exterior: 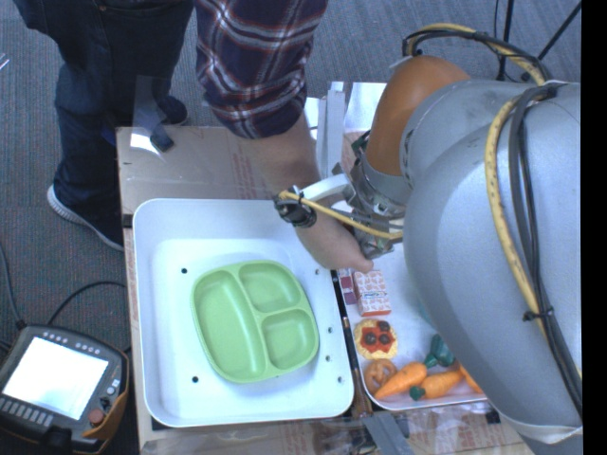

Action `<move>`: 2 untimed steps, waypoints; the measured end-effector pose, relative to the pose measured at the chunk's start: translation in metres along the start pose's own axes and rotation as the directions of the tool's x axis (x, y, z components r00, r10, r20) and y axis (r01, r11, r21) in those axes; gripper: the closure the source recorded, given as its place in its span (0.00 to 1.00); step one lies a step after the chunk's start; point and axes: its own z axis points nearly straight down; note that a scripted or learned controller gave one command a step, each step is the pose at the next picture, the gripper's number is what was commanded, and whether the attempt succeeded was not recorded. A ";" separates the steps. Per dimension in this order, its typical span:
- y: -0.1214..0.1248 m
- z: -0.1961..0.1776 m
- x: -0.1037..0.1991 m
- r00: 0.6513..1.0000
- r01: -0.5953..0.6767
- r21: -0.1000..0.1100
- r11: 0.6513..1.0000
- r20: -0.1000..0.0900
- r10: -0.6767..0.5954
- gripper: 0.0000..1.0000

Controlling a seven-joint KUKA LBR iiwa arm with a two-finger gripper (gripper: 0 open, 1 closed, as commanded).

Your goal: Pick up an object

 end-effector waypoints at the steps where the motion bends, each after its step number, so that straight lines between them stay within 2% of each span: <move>1: -0.003 -0.025 0.009 0.999 0.028 0.032 0.999 -0.027 -0.027 1.00; 2: 0.025 -0.026 0.021 0.998 -0.001 -0.011 1.000 -0.067 0.000 1.00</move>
